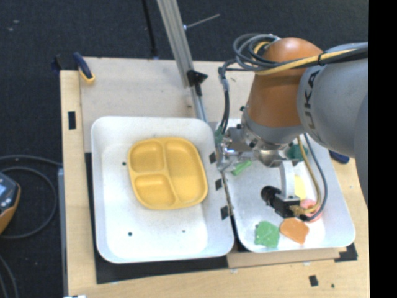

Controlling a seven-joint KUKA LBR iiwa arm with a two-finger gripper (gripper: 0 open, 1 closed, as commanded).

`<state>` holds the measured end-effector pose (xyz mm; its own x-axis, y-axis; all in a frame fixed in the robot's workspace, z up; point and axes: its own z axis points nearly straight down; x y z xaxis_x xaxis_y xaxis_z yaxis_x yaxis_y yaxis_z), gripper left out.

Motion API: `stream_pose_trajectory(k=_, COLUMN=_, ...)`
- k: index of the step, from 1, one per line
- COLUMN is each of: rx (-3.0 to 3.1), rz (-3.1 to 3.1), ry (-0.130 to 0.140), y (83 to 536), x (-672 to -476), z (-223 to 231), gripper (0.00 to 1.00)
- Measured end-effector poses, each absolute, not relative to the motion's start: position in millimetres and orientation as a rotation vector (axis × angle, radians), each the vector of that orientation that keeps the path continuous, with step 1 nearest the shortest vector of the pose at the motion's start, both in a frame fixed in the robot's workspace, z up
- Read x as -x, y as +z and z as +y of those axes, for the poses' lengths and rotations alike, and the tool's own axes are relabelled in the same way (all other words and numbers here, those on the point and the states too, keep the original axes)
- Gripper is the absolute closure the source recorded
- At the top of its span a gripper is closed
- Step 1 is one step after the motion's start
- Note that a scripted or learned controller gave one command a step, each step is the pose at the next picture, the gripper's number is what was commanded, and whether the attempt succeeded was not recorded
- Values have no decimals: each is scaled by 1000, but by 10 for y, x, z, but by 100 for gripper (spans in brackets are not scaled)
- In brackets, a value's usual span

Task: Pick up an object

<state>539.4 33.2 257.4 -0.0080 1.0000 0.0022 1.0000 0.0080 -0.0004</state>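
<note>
Fingers: apart or together cannot be told, as the grey and orange wrist covers them. Gripper hangs over the right bin near its left rim, just beside a small green piece. Green object and orange object lie side by side at that bin's front edge. Left bin holds a yellow divided plate. Both bins sit on the worktop.

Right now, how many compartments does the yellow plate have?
3. On the yellow plate, two lie on the view's left, one behind the other; a longer one fills the right side.
</note>
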Motion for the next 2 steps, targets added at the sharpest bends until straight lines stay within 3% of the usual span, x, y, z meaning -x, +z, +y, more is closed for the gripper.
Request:
stream_pose_trajectory(k=1, rx=2211, rz=-2230, ry=-3, y=2618, x=-5298, z=819, gripper=100)
stream_pose_trajectory(k=2, rx=2217, rz=-2225, ry=-1, y=2617, x=-5302, z=788, gripper=0)
